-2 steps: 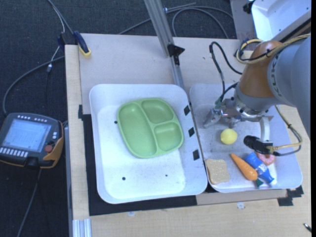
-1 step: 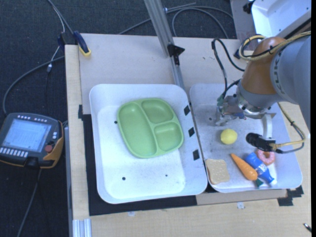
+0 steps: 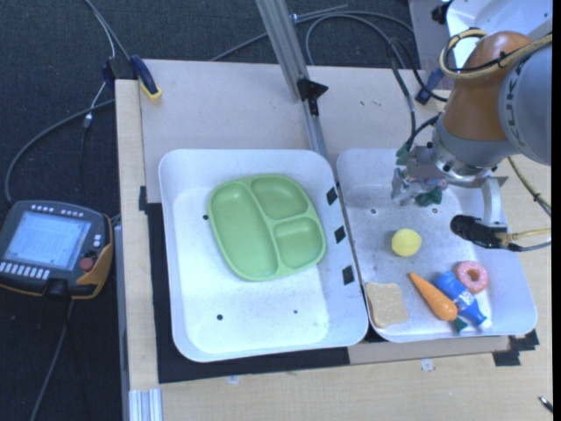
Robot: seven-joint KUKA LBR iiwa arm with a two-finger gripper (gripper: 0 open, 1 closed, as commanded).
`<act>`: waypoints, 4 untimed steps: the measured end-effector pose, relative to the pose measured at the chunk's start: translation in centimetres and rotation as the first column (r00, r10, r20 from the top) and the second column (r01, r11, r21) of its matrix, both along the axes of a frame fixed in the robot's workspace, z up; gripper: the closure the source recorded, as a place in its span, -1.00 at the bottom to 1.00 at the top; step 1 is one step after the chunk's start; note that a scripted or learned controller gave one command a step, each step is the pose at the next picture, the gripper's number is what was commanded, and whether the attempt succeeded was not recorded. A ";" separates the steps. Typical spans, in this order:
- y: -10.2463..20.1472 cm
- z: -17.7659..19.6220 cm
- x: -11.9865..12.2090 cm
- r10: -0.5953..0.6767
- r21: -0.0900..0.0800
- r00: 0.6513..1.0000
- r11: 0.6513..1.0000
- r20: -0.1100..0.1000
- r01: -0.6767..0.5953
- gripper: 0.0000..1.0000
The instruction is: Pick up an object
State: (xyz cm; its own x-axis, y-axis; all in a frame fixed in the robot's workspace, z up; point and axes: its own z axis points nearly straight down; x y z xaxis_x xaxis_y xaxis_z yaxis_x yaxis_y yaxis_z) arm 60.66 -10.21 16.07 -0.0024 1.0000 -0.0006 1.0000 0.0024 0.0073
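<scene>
On the table [image 3: 219,103], the green plate [image 3: 266,226] fills the left bin [image 3: 254,336] while the gripper [image 3: 416,189], fingers' state impossible to tell, hovers over the right bin [image 3: 368,174], where the carrot [image 3: 433,296] lies diagonally, tip toward the upper left.

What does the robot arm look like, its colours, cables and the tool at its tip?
The arm is grey and rounded, with a glossy orange band above the wrist. Thin cables loop beside that band. The tool is a small dark and metallic part with teal-green bits at its end.
</scene>
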 end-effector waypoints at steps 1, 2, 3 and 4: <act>-0.6 4.7 0.6 -0.001 -0.001 1.000 1.000 -0.001 0.001 1.00; -0.5 7.5 0.7 -0.001 0.000 1.000 1.000 -0.002 0.001 1.00; 5.4 8.0 -1.4 0.005 0.004 1.000 1.000 -0.009 -0.005 1.00; 10.1 8.5 -3.4 0.004 0.004 1.000 1.000 -0.010 -0.004 1.00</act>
